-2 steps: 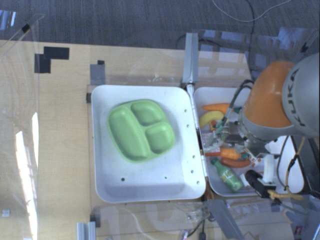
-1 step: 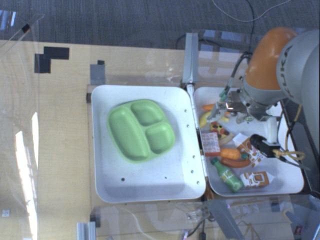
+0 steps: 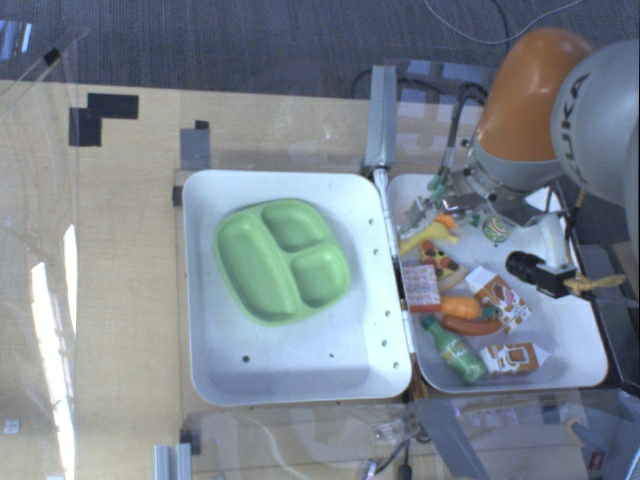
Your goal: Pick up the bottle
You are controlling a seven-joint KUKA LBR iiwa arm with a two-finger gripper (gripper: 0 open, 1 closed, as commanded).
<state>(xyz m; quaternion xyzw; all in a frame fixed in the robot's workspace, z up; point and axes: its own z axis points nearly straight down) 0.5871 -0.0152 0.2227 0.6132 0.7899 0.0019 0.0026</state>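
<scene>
Over the right bin's [image 3: 590,368] far end, the gripper [image 3: 440,203] hovers above the toy food, finger state impossible to tell. The green bottle [image 3: 456,350] lies at the near edge, well apart. Approach step; next move must travel toward the bottle, then descend.

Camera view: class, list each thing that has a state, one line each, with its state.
green bottle: lying on its side in the right bin, not gripped.
green divided plate: flat in the left bin.
small carton: lying flat beside the bottle.
gripper: over the right bin's far end, away from the bottle.
</scene>
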